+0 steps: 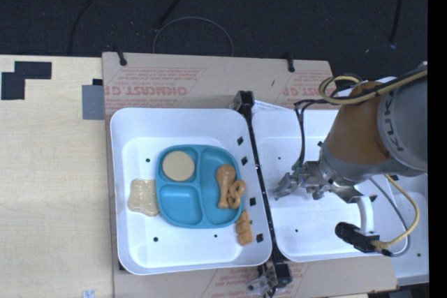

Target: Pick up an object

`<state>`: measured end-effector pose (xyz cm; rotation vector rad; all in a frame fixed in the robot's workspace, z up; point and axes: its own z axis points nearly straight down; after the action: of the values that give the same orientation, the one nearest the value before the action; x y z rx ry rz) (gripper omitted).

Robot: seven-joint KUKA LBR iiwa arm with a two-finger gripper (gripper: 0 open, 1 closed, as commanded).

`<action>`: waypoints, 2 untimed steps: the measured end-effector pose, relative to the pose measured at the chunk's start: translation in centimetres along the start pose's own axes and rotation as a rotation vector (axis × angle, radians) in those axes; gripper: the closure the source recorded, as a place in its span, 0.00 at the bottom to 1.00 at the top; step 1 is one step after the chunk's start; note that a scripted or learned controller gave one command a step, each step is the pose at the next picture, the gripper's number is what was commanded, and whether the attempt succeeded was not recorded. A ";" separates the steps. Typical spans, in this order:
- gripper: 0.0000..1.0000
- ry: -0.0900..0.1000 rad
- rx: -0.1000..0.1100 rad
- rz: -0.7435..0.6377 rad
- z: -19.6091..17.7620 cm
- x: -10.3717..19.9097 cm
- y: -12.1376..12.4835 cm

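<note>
Reaching in from the right, the grey arm (391, 129) with its orange band hangs over the right white bin (328, 248), and its claw (285, 186) sits low near that bin's left wall, close to the black divider (257, 178) between the two bins. Whether the claw is open or closed cannot be told, and nothing can be seen in its hold. The left white bin (133, 143) carries a blue divided tray (188, 209). A round tan biscuit (177, 165) lies in the tray's upper left compartment, and a brown twisted pretzel-like piece (229, 186) in its right compartment. A pale slice of bread (143, 197) lies just beside the tray's left edge, and a small orange-brown piece (244, 228) by its lower right corner. Both bins rest on a cardboard sheet (209, 84) on the light wooden desk (49, 185).
</note>
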<state>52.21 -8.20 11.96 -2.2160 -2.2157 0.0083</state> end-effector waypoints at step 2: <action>1.00 -0.001 -0.006 0.008 2.1 -0.1 0.0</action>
<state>52.21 -8.28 9.82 -2.2276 -2.2104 0.0027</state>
